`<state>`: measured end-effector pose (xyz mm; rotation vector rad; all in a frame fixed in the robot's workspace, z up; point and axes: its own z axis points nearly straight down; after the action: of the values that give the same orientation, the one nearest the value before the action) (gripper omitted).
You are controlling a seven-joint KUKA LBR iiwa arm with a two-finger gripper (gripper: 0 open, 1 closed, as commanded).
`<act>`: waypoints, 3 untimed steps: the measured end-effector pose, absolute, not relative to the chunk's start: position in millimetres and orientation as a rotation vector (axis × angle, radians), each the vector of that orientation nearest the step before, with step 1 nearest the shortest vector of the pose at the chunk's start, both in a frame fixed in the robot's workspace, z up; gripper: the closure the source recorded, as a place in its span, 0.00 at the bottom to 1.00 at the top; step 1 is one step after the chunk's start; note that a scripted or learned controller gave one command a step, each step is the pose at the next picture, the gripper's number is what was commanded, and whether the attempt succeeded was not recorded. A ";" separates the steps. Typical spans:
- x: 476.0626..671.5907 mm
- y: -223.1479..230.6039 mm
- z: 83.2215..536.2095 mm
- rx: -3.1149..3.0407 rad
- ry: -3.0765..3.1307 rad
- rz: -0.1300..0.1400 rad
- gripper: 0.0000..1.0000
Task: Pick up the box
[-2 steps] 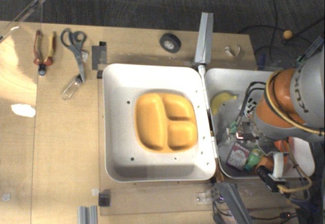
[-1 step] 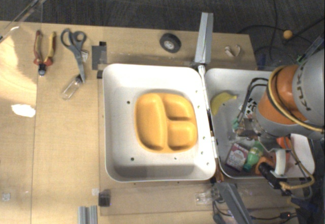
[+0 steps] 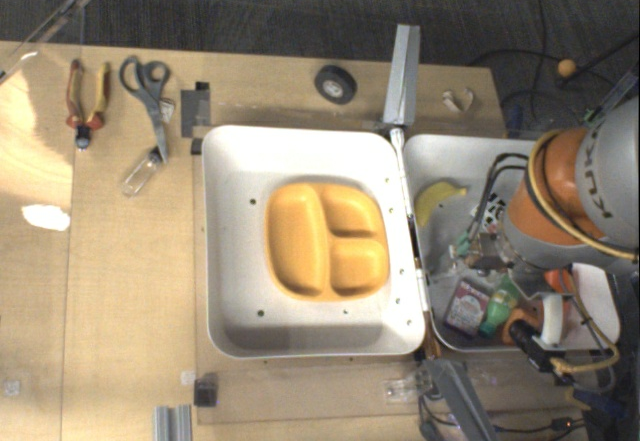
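Observation:
A small purple and white box point(image 3: 464, 309) lies near the front of the right bin point(image 3: 440, 154). Touching the box's right side is a green object point(image 3: 499, 307), with an orange item point(image 3: 514, 331) just in front of that. My gripper point(image 3: 482, 251) hangs low in the right bin, just behind the box. The grey arm with its orange band point(image 3: 560, 191) hides the bin's right half. Nothing shows as held.
A yellow banana point(image 3: 437, 199) lies at the back left of the right bin. The left bin point(image 3: 230, 229) holds a yellow divided tray point(image 3: 326, 237). Scissors point(image 3: 150, 94), pliers point(image 3: 85, 99) and a tape roll point(image 3: 335, 83) lie on the bench behind.

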<state>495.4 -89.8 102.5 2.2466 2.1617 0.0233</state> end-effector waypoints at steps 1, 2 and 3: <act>492.1 -105.9 90.2 2.221 2.208 0.018 0.00; 541.2 -95.1 89.9 2.091 2.327 0.013 0.00; 600.3 -109.4 88.6 2.111 2.310 0.010 0.00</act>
<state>600.3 -109.4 88.6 2.1112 2.3097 0.0099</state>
